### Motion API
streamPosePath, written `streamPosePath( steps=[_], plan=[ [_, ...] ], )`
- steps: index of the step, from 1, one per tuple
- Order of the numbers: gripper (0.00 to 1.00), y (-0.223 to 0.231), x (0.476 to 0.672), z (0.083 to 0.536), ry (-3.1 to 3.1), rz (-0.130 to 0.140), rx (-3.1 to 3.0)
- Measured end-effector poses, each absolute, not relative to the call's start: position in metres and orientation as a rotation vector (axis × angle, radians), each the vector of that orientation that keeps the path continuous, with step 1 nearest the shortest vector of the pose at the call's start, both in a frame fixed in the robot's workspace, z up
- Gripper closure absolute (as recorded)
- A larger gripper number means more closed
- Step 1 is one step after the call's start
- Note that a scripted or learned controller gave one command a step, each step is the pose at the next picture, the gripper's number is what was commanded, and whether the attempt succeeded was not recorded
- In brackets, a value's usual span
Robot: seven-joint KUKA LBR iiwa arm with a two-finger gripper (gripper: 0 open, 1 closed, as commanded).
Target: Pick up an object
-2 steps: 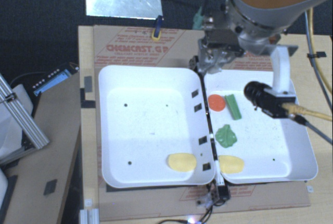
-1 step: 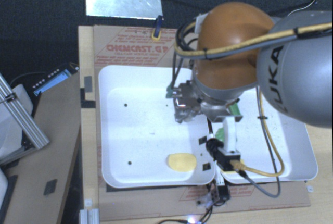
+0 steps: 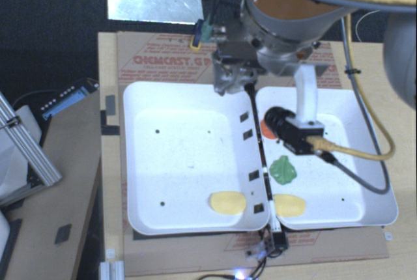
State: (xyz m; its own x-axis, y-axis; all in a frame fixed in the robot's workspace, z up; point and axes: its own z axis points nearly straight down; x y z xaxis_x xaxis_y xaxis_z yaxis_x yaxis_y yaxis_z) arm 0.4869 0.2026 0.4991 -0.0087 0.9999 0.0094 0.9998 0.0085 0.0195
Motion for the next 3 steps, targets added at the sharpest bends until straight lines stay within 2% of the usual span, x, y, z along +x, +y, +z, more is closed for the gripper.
streamPosePath(
  steps=[1,2,3],
  plan=[
    [1.0,0.18,0.487,0.538,2.22,0.009,2.219],
    [1.0,0.03,0.486,0.506,2.203,-0.003,2.236],
    [1.0,0.119,0.486,0.417,2.236,-0.006,2.212]
  ],
)
